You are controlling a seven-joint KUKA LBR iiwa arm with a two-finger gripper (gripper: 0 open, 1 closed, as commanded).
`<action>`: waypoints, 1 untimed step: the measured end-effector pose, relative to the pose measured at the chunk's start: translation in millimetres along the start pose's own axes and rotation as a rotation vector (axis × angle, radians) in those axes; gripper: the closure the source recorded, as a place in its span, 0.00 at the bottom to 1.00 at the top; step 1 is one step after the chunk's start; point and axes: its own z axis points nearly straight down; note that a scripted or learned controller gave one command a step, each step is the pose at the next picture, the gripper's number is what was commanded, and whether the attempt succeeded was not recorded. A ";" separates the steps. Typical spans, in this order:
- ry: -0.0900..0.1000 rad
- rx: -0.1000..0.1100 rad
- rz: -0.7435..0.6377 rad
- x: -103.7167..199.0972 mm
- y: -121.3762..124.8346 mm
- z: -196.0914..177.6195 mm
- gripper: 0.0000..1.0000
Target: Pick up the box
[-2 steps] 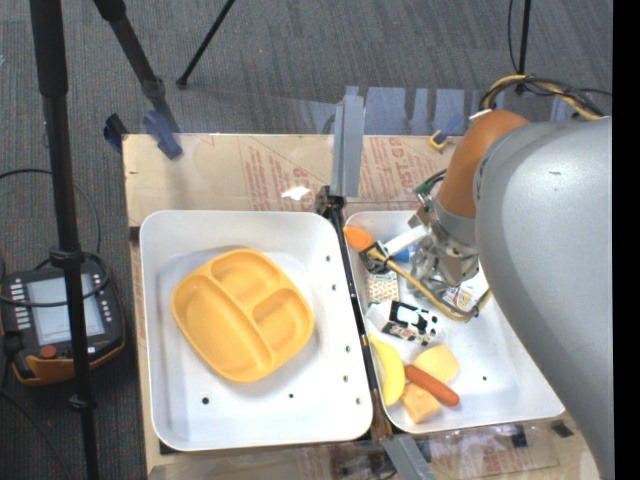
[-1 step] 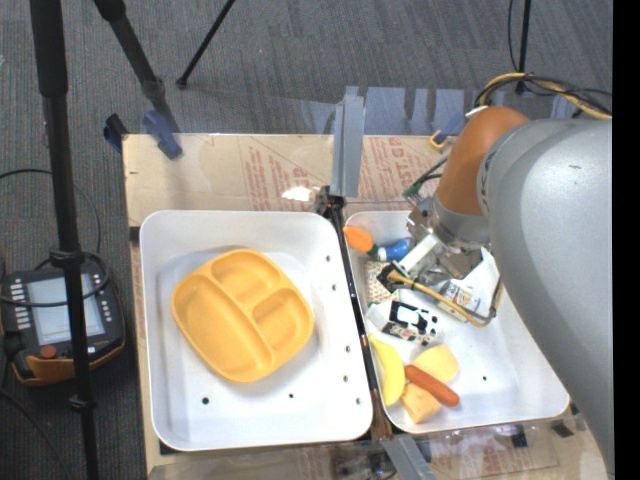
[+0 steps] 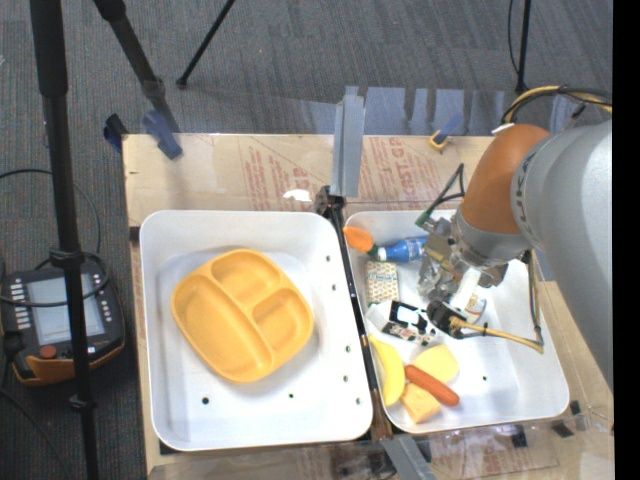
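Where the arm [image 3: 520,198] stands: over the right bin [image 3: 540,388], reaching in from the right, with the wrist bent down toward the bin's middle.
Tool [image 3: 440,286]: low over the bin's upper middle, just right of the box. How far open it is cannot be told, and nothing is seen in its hold.
Box [image 3: 381,283]: small and patterned, lying flat by the right bin's left wall, not lifted.
Bottle [image 3: 405,251]: on its side just above the box, crowding any approach from that side.
White card [image 3: 400,318]: black-printed, just below the box, between it and the toy food.
Toy food: a banana [image 3: 390,368], a carrot [image 3: 432,385] and an orange block [image 3: 420,405], bunched in the bin's near left part, apart from the box.
Left bin [image 3: 160,268]: bears a yellow divided plate [image 3: 243,313] and has no part in the task.
Worktop [image 3: 200,168]: carries both bins side by side.
Step, as judged: approach. The tool likely has to shift left and descend on the box, whose place by the wall leaves little room on that side.
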 end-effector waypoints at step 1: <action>-0.001 -0.001 0.181 63.5 -14.0 -99.3 1.00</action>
